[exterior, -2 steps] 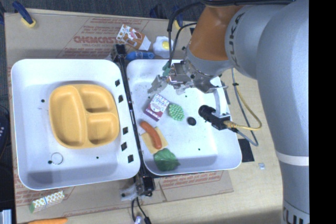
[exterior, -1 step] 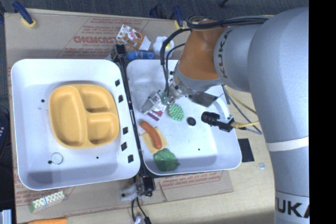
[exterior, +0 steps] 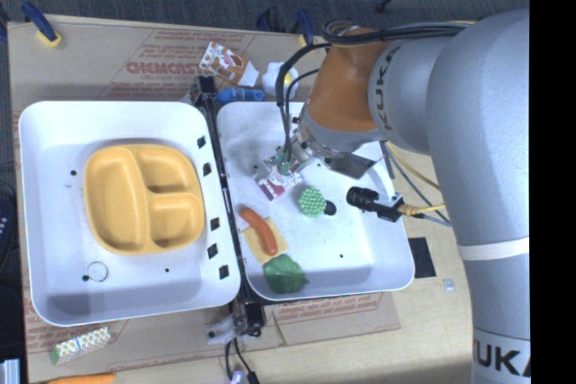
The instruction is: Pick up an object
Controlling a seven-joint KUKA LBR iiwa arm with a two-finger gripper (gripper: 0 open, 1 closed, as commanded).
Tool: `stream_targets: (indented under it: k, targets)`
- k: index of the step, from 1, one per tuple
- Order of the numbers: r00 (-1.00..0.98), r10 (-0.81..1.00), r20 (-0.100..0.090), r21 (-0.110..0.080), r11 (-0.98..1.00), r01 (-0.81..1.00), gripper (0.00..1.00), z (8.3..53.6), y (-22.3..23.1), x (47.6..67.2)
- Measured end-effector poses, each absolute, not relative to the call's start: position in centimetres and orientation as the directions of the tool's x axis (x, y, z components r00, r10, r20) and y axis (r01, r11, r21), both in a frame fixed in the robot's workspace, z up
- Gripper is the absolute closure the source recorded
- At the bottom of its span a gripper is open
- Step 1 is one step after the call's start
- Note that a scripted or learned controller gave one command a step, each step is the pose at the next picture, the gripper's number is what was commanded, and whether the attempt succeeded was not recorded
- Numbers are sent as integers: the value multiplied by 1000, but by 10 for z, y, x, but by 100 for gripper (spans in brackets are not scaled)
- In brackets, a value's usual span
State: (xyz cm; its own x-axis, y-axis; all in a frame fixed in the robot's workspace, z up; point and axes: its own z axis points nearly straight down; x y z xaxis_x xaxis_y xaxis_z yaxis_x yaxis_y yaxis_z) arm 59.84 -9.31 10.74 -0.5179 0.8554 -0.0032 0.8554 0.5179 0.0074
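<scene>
pincer (exterior: pixel 286 163) was low in the right bin (exterior: pixel 378 270), at a small pink-and-white packet (exterior: pixel 274 182); finger spread could not be told | green dotted ball (exterior: pixel 311 200) just right of packet | orange sausage (exterior: pixel 260 230) and green lump (exterior: pixel 284 272) nearer | yellow divided tray (exterior: pixel 144 196) lay in the left bin (exterior: pixel 54 283)

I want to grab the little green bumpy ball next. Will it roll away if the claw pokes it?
Probably yes. The green ball looks round and sits free on the flat floor of the right bin, so a poke could roll it. It looks small, so likely light. Its bumps may help grip.
</scene>
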Motion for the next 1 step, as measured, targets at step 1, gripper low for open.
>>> stream_targets:
  k: [1]
  targets:
    - [-578, 816, 0, 0, 578, 816, 100, 200, -63, 544]
